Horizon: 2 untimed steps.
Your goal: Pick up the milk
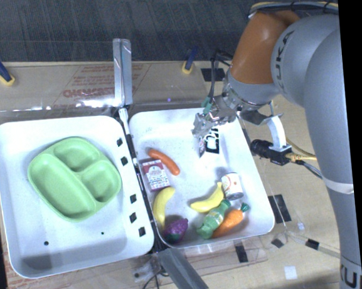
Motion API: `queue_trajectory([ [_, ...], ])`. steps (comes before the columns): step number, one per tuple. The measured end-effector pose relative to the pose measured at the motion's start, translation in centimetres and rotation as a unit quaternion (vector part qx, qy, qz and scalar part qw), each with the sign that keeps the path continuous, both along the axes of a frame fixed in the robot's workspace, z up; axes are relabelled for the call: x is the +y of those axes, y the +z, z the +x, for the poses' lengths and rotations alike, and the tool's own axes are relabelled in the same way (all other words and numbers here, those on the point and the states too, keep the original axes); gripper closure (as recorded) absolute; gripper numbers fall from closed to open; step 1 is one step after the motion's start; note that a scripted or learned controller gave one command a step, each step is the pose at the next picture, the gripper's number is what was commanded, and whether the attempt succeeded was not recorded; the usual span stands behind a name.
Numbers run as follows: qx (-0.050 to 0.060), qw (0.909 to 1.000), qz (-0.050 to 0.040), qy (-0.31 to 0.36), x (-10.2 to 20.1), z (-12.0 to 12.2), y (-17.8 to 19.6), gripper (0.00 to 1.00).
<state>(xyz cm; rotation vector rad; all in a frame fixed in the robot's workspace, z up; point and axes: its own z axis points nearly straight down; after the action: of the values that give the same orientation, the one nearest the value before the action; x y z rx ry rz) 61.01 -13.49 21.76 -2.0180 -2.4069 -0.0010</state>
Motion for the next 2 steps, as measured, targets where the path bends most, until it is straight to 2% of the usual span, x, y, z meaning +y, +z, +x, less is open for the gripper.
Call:
queue_trajectory([
  [1, 0.0, 1.0, -0.0001, 0.0, 0.0, 0.0, 0.0, 0.0],
  [2, -0.008, 0.9877, 0.0001, -0.156, -4.3, 2.3, -10.2, 0.0],
])
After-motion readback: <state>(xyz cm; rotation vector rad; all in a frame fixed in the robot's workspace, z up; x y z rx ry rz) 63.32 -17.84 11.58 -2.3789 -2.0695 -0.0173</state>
